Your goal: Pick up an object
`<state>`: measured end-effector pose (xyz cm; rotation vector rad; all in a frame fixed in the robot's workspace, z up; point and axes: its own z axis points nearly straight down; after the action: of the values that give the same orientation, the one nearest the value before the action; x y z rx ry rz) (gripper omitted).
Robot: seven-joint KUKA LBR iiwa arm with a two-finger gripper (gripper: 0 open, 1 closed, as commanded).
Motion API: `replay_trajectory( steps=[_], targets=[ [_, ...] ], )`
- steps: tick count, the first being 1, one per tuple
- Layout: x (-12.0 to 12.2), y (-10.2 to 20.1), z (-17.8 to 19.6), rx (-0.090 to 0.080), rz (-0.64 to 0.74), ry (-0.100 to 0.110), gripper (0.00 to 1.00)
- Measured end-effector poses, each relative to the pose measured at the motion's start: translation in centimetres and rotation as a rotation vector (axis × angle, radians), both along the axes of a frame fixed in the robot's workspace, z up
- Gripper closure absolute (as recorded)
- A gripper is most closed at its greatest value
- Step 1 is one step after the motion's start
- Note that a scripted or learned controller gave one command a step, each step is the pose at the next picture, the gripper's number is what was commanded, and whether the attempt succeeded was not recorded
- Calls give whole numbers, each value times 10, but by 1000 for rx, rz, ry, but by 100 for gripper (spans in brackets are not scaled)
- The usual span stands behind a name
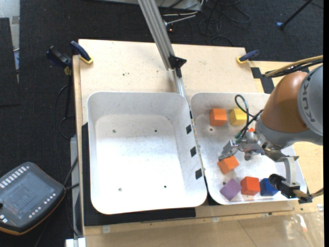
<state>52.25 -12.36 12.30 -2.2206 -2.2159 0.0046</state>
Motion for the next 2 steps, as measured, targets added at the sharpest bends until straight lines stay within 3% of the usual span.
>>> replay_trajectory(
  steps=[1, 2],
  targets=[
    [2, 0, 13, -1, 2, -6, 100],
    [-4, -7, 64, -3, 1, -10, 100]
  ],
)
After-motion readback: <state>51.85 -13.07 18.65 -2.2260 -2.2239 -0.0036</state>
